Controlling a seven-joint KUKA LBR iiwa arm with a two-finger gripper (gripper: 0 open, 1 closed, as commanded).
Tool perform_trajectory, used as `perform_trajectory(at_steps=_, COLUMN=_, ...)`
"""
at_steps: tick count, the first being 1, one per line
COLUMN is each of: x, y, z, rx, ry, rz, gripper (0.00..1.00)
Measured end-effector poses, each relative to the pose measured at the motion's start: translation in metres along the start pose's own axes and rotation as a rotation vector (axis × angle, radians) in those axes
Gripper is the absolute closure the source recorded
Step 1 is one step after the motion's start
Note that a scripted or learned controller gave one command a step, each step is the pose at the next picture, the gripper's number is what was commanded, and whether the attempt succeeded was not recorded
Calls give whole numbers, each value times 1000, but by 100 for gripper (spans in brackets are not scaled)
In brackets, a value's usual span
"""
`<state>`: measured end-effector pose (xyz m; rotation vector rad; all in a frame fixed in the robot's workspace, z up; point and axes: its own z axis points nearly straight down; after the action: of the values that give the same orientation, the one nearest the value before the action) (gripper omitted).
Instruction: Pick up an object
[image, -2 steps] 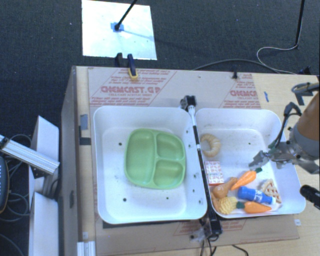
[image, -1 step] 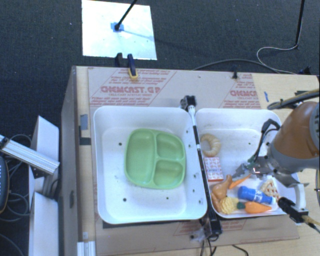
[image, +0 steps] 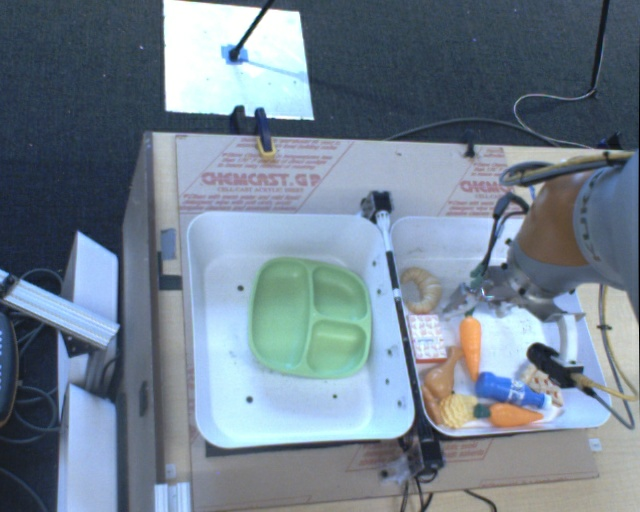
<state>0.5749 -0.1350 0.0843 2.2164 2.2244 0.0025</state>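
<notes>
The arm (image: 572, 225) reaches in from the right and bends down over the right bin (image: 445, 228). Its gripper (image: 482, 298) hangs low above the bin's middle, and from this angle I cannot tell whether it is spread or pressed together. Nothing shows as held in it.

The nearest thing is a carrot (image: 470, 345), which lies on the bin floor just below the gripper, its top end pointing up toward it and its tip toward the front. Whether the two touch is unclear.

Left of the carrot lies a red and white card (image: 428, 337), and behind that a bagel (image: 420, 288) sits near the bin's left wall. At the front of the bin are a drumstick (image: 440, 378), a corn cob (image: 458, 408), a blue tube (image: 508, 388) and a second carrot (image: 515, 414), close together.

The left bin (image: 230, 405) holds a green plate (image: 300, 315) with three wells, lying flat near its middle
</notes>
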Motion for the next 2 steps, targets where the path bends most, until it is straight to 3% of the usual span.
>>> perform_trajectory(at_steps=1, x=21, y=-26, z=0, rx=0, ry=-3, rz=3, gripper=0)
perform_trajectory(at_steps=2, x=22, y=-25, z=-11, rx=-1, ry=-1, rz=0, gripper=100)
